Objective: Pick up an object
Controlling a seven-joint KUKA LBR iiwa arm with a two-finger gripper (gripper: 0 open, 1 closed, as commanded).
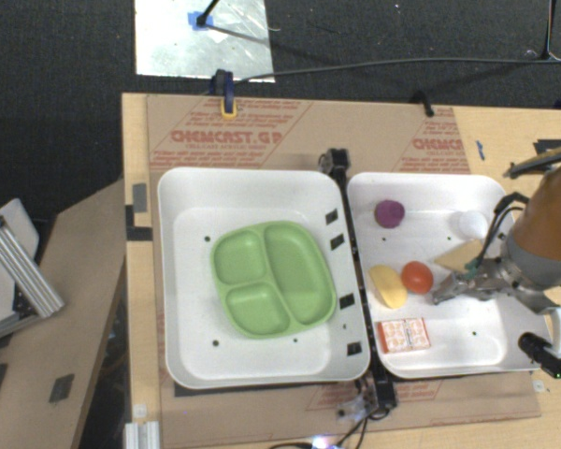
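Note:
The right bin (486, 354) holds several small objects. A purple round fruit (389, 213) lies near its back. A yellow fruit (387, 286) and a red round fruit (416, 276) sit side by side at the bin's middle left. A small red-and-white box (403, 335) lies near the front left. A pale, whitish object (468, 222) rests at the back right. My gripper (441, 295) is low in the bin, just right of the red fruit and pointing toward it. Nothing shows in its grasp.
The left bin (182, 251) holds a green divided plate (272, 279). A tan flat piece (459, 254) lies behind the gripper. My arm, with its orange band (552, 218), covers the right bin's right side. Black clips (338, 241) line the wall between the bins.

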